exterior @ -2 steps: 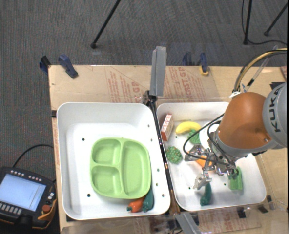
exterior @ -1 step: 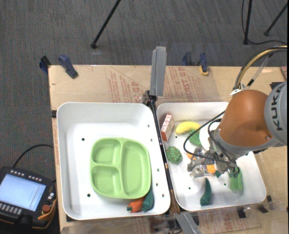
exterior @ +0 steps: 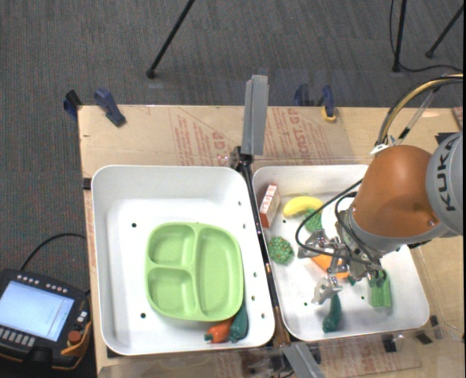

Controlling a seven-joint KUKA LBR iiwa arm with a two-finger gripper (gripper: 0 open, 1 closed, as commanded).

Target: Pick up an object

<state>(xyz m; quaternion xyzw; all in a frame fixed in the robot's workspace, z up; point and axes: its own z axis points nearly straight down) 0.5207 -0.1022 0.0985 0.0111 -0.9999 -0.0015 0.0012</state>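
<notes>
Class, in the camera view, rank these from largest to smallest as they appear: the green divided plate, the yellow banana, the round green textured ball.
1. green divided plate
2. yellow banana
3. round green textured ball, close to the banana, so unsure

Grey carpet around a cardboard-topped desk

Dark carpet [exterior: 75, 38] surrounds the desk [exterior: 178, 132]; tripod legs [exterior: 174, 30] stand behind, and a teach pendant [exterior: 32, 317] lies at lower left.

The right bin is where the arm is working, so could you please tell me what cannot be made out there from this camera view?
- Gripper: the finger state is too small and cluttered to read.
- Orange item: mostly hidden under the wrist, identity unclear.
- Right bin: its far right part is covered by the arm's orange band.
- Dark green item: too small to identify.
- Red-and-white box: label is unreadable.
</notes>
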